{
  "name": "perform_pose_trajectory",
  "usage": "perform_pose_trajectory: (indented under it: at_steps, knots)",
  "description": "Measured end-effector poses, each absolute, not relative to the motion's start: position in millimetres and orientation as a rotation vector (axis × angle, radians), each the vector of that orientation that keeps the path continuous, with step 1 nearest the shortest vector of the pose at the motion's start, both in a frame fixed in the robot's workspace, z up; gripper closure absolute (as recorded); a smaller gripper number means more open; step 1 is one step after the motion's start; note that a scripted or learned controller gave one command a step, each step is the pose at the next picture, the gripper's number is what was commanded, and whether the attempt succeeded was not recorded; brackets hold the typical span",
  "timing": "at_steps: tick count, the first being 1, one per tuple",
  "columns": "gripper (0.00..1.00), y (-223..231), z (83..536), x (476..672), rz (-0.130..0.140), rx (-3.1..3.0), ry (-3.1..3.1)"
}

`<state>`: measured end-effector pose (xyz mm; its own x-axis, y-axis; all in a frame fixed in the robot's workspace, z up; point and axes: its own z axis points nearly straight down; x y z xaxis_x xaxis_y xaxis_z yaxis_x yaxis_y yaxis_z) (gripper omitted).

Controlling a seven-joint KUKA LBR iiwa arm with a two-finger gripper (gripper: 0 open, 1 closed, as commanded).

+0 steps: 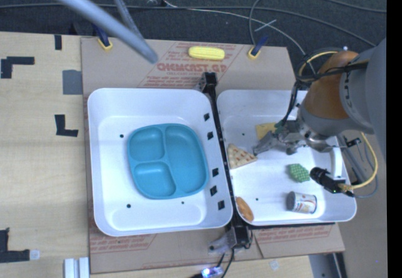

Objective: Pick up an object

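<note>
A: Near edge first, what's in the right bin (276,220)?

B: Can (301,202) lying on its side, brown bun-like thing (244,209) at the near-left corner. Green block (299,172) a bit further in. Waffle piece (240,155) by the divider, yellow item (266,128) beyond it.

A: Gripper?

B: Gripper (264,145) sits low betw. waffle and yellow item, near both. Can't tell if it's clenched or released; nothing visibly betw. the tips.

A: So which step?

B: Approach/descent, I'd say; no grasp yet. Next move needs tips centred on one item, then close & lift straight.

A: Arm pose?

B: Comes in from the right, orange band (326,91) above the wrist, tool angled down-left into the bin. Left bin (100,145) holds a blue tray (167,160); yellow corn-like toy (206,53) on the cardboard behind.
</note>
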<state>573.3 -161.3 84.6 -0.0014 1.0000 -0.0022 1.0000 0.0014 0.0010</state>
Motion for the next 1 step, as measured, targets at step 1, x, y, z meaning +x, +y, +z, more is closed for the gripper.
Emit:
perform_pose_trajectory:
  at_steps: [1]
  knots:
    - [1.0, -161.4, 96.4, 574.1, 0.0, 2.216, 2.22]
